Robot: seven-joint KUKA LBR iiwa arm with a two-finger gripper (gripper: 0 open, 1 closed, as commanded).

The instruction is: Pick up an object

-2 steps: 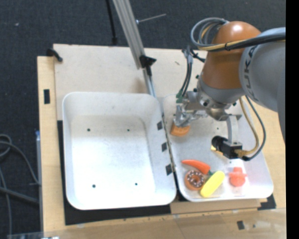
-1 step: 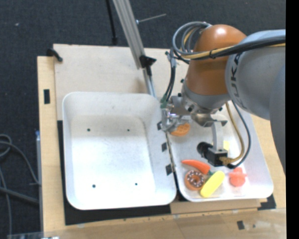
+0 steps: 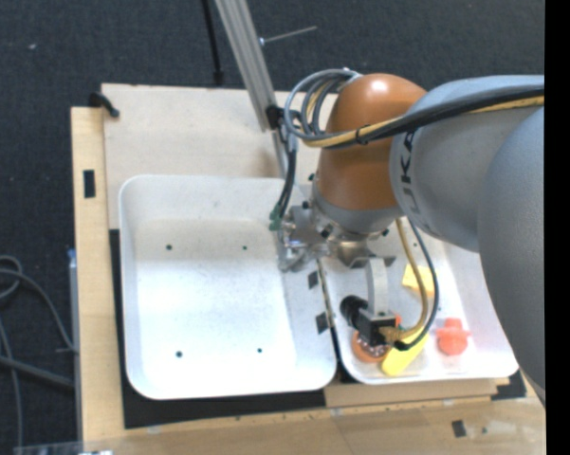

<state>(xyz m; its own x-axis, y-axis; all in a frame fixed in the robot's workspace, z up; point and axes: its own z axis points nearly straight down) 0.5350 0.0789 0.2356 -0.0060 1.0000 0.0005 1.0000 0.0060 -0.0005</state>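
My grey arm with its orange band reaches in from the right and covers most of the right bin [image 3: 427, 375]. The gripper [image 3: 297, 248] shows as a metal cluster low over the seam between the two bins, its tips hidden by the wrist. A red-orange object [image 3: 452, 337] lies near the right bin's front right corner. A yellow object [image 3: 418, 281] peeks out beside the arm. A small brown-orange round thing [image 3: 365, 350] rests at the bin's front edge. I see nothing held.
The left bin [image 3: 142, 254] is a wide white tray with a few dark specks. A slanted aluminium post [image 3: 247, 50] rises behind the bins. The wooden bench [image 3: 171, 121] ends at dark floor on the left, where cables lie.
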